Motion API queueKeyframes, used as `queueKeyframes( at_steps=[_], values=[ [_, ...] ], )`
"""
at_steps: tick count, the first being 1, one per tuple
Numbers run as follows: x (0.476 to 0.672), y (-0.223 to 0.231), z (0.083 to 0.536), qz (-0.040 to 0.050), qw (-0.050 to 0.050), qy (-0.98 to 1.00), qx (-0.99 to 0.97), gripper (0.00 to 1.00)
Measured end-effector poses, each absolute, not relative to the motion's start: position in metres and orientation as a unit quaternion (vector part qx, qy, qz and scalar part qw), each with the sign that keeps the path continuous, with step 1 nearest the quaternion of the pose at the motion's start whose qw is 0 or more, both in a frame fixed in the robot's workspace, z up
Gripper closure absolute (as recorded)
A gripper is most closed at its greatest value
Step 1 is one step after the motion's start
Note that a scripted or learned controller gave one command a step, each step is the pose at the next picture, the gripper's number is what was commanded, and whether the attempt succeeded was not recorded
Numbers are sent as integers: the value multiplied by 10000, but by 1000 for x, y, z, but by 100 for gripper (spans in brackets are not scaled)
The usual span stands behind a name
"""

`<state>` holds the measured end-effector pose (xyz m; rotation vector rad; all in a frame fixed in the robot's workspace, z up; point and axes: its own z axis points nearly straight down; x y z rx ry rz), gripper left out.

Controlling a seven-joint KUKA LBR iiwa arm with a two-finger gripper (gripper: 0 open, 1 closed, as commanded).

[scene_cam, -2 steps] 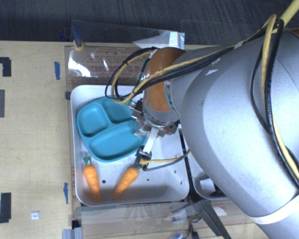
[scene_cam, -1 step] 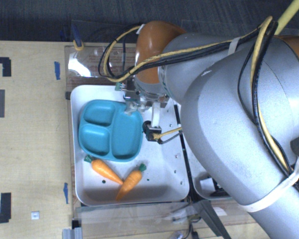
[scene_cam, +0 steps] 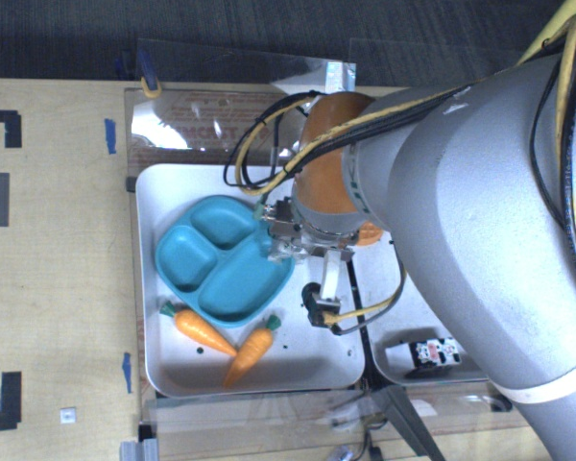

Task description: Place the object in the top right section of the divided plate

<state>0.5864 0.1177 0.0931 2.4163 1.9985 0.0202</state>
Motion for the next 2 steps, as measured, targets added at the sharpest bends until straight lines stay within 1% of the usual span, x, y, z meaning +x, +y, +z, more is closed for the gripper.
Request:
queueKeyframes(
  at_steps=[1,2],
  values=[
    [523,102,93,101,28,6047,7964,100],
    [546,110,92,48,-10,4913,8710,100]
  ],
)
